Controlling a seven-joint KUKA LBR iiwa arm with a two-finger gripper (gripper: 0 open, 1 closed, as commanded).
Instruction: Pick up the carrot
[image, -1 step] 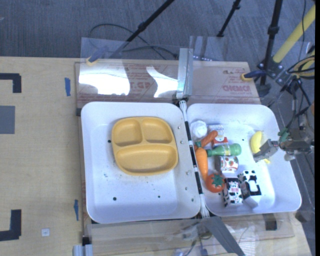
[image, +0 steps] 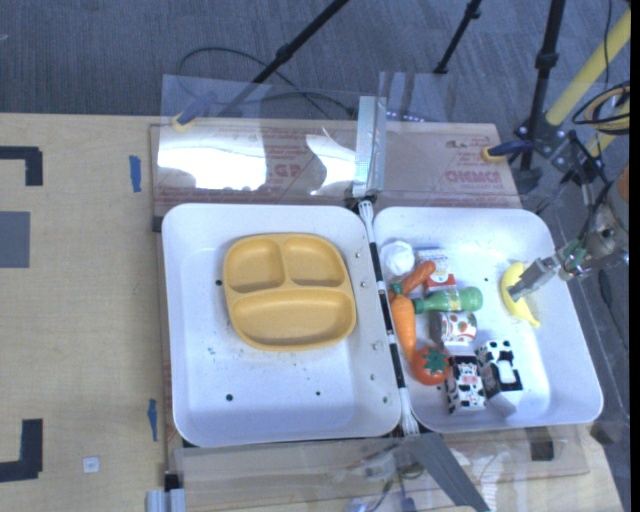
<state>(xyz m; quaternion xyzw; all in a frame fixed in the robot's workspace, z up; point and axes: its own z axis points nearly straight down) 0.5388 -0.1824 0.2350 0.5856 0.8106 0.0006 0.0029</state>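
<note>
The worktop (image: 80, 300) carries two white bins side by side. The left bin (image: 200, 380) holds a yellow divided plate (image: 289, 290) in its upper middle, with bare floor all along its near edge and both sides. The right bin (image: 560, 360) is crowded along its left wall and open on its far and right parts. My gripper (image: 527, 284) comes in over the right rim, just above a yellow banana (image: 521, 303); whether it is wide or narrow, I cannot tell. The carrot (image: 403, 327) lies lengthwise close against the left wall, beside a green bottle (image: 455, 298), a small carton (image: 459, 328), a tomato (image: 431, 366) and a black-and-white toy (image: 468, 385).
</note>
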